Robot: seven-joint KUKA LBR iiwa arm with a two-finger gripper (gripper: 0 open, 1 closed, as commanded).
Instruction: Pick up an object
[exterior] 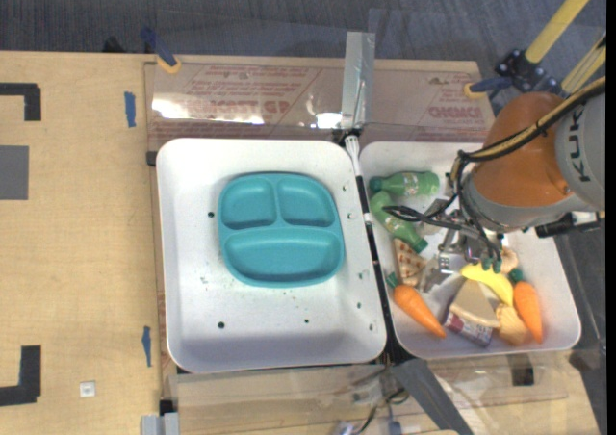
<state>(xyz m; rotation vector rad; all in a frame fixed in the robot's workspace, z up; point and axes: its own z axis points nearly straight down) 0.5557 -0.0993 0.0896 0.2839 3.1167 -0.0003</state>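
Observation:
The right bin (566, 329) holds a heap of toy food. There is a green bottle-like piece (406, 183), a second green piece (395, 222), a brown waffle-like slice (408, 263), an orange carrot (419, 310), another carrot (528, 311), a yellow banana (489, 281), a tan wedge (474, 304) and a small can (471, 331). My gripper (449, 265) hangs low in this bin among the toys, just left of the banana and right of the waffle slice. The wrist and cables hide what lies under it.
The left bin (183, 327) carries a teal divided plate (281, 228). The arm's orange band (520, 159) hangs over the right bin's back right part. A metal divider strip (357, 77) stands behind the bins, with the wooden bench (67, 231) to the left.

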